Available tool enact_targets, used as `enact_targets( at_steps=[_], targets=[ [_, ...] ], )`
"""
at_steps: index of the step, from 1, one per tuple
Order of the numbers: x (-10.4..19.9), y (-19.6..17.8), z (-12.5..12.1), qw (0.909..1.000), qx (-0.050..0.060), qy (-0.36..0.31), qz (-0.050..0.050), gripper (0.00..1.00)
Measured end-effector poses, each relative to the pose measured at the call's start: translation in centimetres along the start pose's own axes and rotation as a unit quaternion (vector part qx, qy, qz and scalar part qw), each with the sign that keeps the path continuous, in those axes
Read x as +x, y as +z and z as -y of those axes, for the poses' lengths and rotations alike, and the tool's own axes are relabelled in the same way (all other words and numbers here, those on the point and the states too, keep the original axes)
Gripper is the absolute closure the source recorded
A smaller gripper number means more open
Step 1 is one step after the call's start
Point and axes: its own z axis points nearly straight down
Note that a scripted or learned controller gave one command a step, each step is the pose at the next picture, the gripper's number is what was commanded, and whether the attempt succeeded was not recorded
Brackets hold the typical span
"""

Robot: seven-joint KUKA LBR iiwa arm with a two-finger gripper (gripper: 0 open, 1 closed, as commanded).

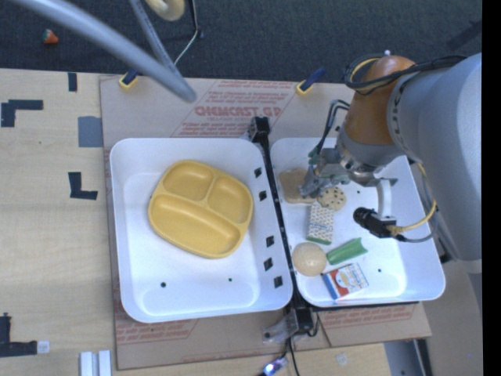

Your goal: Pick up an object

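The gripper (317, 180) hangs low over the upper left of the right bin (419, 269), its tip at a tan disc (291, 185) near the divider; whether it is clenched cannot be told. Crowding just below lie a speckled round cookie (333, 199), a patterned packet (320, 224), a cream ball (308, 258), a green stick (346, 251) and a small red, white and blue box (345, 280). The left bin (129, 245) holds a yellow divided plate (202, 207).
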Motion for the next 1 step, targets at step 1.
enact_targets(
  at_steps=[1],
  targets=[
    [0.00,-6.25,-0.47,1.0000,-0.004,0.001,0.001,1.00]
  ],
)
